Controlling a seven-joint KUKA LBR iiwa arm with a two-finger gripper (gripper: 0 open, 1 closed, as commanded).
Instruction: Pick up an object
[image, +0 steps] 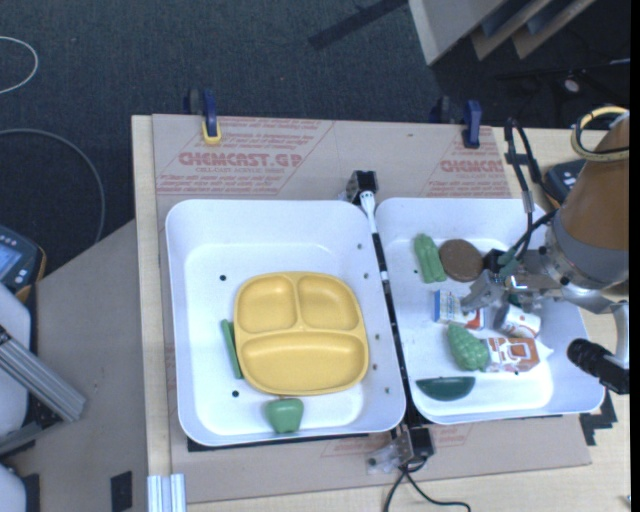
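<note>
My gripper (497, 292) hangs low over the middle of the right bin (572, 398), reaching in from the right. Just left of it lies a small blue and white packet (445, 305). Below it are a bumpy green object (466, 348) and a white and orange carton (517, 351). A brown disc (460, 260) and a long green piece (429, 257) lie toward the bin's far side, up and left of the gripper. A dark green wedge (446, 386) rests near the bin's front wall. The wrist hides whatever lies directly beneath it.
The left bin (190, 300) holds a yellow divided plate (300, 332), a thin green strip (231, 348) along its left edge and a small green pepper-like toy (285, 414) in front. A black divider (380, 270) runs between the bins. Blue clamps (209, 112) grip the board's far edge.
</note>
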